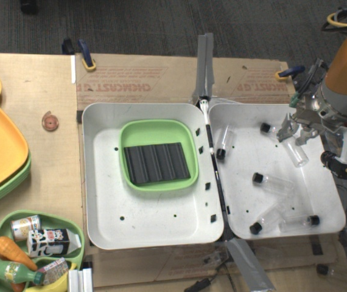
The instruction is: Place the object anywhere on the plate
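Observation:
A green plate [159, 132] lies in the left white bin [100, 224], and a dark grey ribbed slab [158, 163] rests across it. Several clear vials with black caps lie in the right bin [325, 193]: one by the dividing wall [223, 142], one in the middle [272, 185] and two near the front [268, 218] [296, 222]. My gripper [296, 132] hovers over the right bin's far right part. Another clear vial [297, 154] sits tilted directly below it; I cannot tell if it is held or resting on the bin floor.
A loose black cap [265, 127] lies left of the gripper. Left of the bins are stacked orange plates [0, 151] and a green bowl of toy food [30, 251]. Clamps [87, 58] hold the cardboard behind the bins.

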Controlling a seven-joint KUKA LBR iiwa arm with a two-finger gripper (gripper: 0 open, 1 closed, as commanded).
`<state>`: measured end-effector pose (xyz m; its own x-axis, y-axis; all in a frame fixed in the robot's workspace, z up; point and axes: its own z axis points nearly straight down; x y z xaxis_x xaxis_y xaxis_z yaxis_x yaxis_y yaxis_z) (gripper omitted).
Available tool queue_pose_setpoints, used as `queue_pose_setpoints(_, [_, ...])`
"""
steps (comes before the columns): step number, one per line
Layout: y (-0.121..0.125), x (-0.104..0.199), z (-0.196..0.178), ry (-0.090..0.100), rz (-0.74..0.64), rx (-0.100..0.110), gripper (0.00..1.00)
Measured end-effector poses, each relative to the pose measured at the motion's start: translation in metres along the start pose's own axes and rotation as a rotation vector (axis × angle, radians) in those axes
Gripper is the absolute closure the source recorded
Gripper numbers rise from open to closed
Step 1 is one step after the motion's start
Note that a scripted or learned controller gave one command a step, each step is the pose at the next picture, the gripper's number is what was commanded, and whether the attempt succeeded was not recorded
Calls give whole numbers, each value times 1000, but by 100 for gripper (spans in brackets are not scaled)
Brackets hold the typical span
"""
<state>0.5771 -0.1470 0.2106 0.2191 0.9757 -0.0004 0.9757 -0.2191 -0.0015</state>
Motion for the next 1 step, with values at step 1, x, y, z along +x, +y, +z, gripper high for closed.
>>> queue_pose_setpoints(1, [0,0,0,0,0,0,0])
